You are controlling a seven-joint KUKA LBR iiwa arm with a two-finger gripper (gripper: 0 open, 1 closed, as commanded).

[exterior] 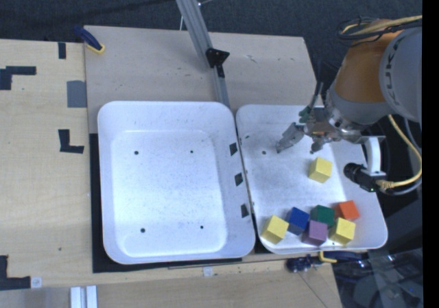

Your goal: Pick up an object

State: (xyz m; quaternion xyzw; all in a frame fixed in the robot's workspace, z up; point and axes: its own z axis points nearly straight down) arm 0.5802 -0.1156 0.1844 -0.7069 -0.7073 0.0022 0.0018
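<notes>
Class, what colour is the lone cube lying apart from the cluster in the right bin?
Yellow: the lone small cube shows best in the camera view.

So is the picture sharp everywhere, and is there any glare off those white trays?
Camera view: the left bin is bright and a bit washed out; the gripper looks soft, slightly blurred; the lone yellow cube and the cluster of cubes stay fairly crisp, casting faint shadows.

Hand point(296, 136) spread open above right bin point(274, 176), holding nothing, yellow cube point(319, 170) near, six coloured cubes point(312, 224) clustered at front edge
</notes>
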